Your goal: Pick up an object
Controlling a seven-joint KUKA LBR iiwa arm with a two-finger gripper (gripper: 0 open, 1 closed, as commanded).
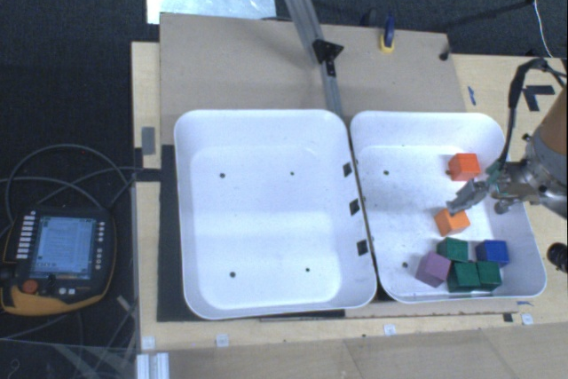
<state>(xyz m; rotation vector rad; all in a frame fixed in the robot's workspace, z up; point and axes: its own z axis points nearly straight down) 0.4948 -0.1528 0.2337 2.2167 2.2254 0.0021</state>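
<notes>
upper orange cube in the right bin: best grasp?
Come straight down on the upper orange cube and pinch two opposite side faces. It sits apart from the other blocks with bare bin floor all round, so any pair looks reachable. The lower orange cube lies right by the gripper.

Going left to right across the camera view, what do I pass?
Teach pendant → left bin → right bin → purple block → blue block

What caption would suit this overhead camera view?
Arm's end effector above an orange block in the right bin, near purple, green and blue blocks.
</notes>
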